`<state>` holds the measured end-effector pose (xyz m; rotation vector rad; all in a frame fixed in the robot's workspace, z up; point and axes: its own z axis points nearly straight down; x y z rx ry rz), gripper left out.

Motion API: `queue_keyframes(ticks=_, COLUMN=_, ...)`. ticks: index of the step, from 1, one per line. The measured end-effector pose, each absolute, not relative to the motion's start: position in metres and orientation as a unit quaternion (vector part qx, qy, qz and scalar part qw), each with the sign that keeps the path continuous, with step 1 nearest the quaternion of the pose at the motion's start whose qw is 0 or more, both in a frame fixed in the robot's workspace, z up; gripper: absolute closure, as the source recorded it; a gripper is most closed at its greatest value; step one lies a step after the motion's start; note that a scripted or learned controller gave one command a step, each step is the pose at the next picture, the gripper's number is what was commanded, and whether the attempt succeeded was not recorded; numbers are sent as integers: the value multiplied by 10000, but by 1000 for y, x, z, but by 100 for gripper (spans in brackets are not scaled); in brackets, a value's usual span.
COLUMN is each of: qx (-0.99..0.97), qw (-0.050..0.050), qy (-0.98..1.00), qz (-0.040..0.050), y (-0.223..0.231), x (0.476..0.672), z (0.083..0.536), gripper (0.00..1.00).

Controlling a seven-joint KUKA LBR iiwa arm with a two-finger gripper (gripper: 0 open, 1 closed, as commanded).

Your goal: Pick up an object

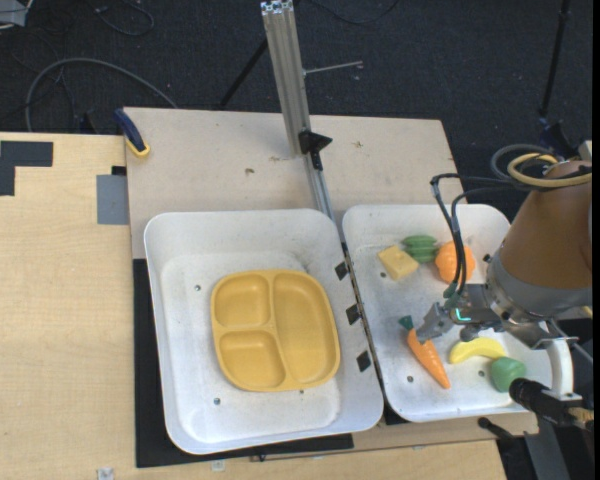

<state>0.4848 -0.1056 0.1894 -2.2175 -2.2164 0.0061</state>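
A yellow divided plate lies in the white bin well left of the pincer; a metal post stands on the desk behind.

Light: bright and even over the surface, from above.
Shadows: soft and short beside the yellow plate.
Glare: mild whitening on the 2 bins.
Focus: slightly soft overall; dark floor lacks detail.

arm: grey body | orange band above wrist | black cable looped alongside | teal light near wrist
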Motion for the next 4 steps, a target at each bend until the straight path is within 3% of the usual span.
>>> queue_keyframes(ticks=1, qx=-7072, qw=21, qy=-7070, qz=11, y=-106, x=486, z=190, gripper=0)
queue_keyframes(ticks=3, qx=-7074, qw=2, qy=-7068, qz=5, y=-97, x=486, z=88, gripper=0)
queue_keyframes(ticks=4, qx=-7093, qw=-2, qy=-7049, qz=-7, y=-98, x=487, z=101, gripper=100)
